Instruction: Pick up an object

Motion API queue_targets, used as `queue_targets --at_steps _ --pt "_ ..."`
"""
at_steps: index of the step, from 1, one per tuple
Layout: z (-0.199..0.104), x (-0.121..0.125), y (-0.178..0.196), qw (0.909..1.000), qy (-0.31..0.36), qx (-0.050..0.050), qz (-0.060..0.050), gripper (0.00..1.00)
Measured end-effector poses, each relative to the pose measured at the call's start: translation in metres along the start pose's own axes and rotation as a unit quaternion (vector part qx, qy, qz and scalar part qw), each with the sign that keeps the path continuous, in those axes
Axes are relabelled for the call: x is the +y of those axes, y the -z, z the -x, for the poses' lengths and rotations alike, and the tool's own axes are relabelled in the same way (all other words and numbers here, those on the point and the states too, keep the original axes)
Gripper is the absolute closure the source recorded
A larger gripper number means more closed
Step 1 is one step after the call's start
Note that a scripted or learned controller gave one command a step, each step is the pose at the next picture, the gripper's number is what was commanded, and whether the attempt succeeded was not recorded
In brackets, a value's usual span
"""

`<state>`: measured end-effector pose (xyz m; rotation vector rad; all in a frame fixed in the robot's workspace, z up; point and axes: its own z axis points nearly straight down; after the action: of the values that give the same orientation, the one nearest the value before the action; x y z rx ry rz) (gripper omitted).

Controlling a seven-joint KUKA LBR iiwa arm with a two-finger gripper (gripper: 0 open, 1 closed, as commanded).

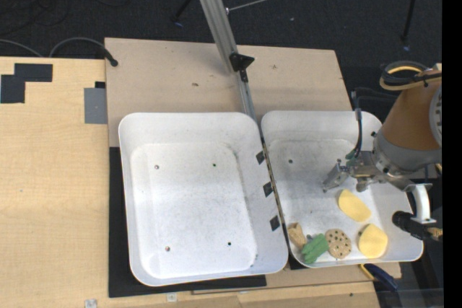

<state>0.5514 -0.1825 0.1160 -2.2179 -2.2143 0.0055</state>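
Note:
My gripper (pixel 345 181) hangs low over the middle of the right bin (pixel 310 133), its fingers spread open with nothing between them. Just below and to the right of it lies a yellow lump (pixel 354 206), close to the fingertips but apart from them. A second yellow lump (pixel 372 241) rests near the bin's front right corner. Along the front wall lie a round brown speckled cookie (pixel 337 243), a green piece (pixel 315 249) and a small tan chunk (pixel 296 234).
The left bin (pixel 137 133) stands beside the right one, with black clips (pixel 268 189) along their shared rims. A slanted aluminium post (pixel 216 11) rises behind the bins. The arm's orange-banded wrist (pixel 411 119) leans over the right bin's right edge.

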Motion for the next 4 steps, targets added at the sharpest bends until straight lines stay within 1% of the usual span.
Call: queue_targets --at_steps 1,2,3,4 --pt "0.002 0.0 0.013 1.0 -0.003 -0.001 0.002 1.0" --pt "-0.003 0.002 0.056 1.0 0.001 -0.001 0.005 1.0" --pt "-0.004 -0.005 0.101 1.0 0.001 -0.002 0.005 1.0" --pt "-0.003 -0.005 0.117 1.0 0.002 -0.001 0.004 1.0"
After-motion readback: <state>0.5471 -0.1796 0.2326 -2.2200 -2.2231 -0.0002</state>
